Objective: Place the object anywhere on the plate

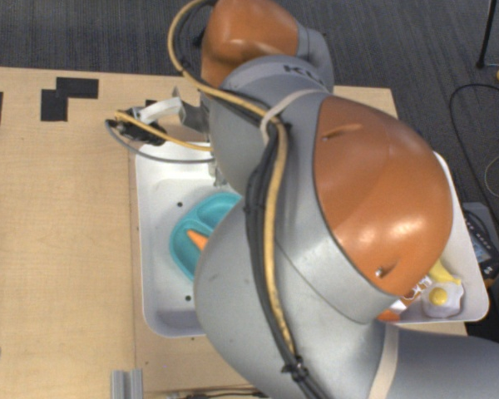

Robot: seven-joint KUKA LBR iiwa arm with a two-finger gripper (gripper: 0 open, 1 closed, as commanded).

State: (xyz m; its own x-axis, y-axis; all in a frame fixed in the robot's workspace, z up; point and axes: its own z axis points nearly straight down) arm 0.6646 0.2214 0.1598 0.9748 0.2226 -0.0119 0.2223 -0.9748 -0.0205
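Note:
A teal plate (195, 229) lies in the left white bin (155, 223), partly covered by the arm. A small orange object (199, 240) rests on the plate's inner part, right at the edge of the arm. The grey and orange arm (316, 223) fills the middle of the camera view and hides the gripper end and most of both bins.
The right bin (470, 302) peeks out at the lower right with a yellow-and-white toy (442, 293) and an orange piece (389, 312) in its corner. Cables (141, 131) loop over the left bin's far edge. The wooden bench (58, 248) spreads to the left.

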